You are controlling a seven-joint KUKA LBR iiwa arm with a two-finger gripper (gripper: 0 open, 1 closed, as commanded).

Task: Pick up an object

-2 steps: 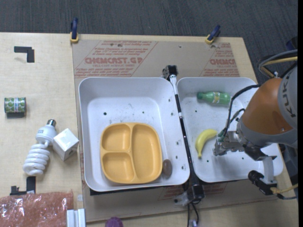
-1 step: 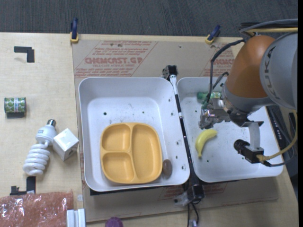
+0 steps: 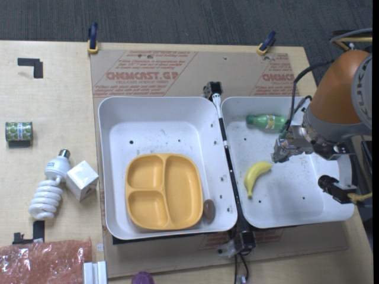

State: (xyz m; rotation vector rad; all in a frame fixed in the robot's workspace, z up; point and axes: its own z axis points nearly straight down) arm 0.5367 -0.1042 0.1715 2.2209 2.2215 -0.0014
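Observation:
A yellow banana (image 3: 256, 176) lies in the right bin (image 3: 284, 209), near its middle left. A green plastic bottle (image 3: 266, 121) lies on its side at the bin's far end. My gripper (image 3: 280, 153) hangs over the right bin, just right of the banana's upper tip and below the bottle. Nothing shows between its fingers. In the left bin (image 3: 118, 135) sits a yellow divided plate (image 3: 164, 190), with a small brown object (image 3: 209, 210) at its right edge.
On the bench left of the bins lie a white spiral bulb (image 3: 48, 188), a white cube (image 3: 82, 179) and a small green can (image 3: 18, 132). A pink mesh bag (image 3: 41, 262) lies at the bottom left. Clamps hold the board's far edge.

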